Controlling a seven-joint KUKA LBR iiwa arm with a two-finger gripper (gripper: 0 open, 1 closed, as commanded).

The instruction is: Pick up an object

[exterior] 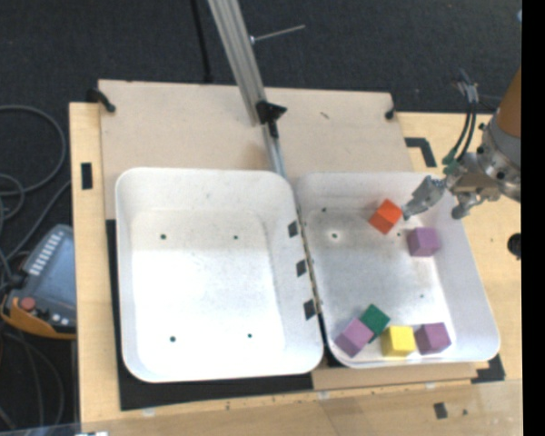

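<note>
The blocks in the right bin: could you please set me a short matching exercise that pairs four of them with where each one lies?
Things:
1. orange block
2. green block
3. yellow block
4. lone purple block

Places:
A. near edge of the bin, between two purple blocks
B. upper part of the bin, just left of the gripper
C. just behind the yellow block, to its left
D. right side of the bin, below the gripper

Pairs: 1-B, 2-C, 3-A, 4-D
</note>
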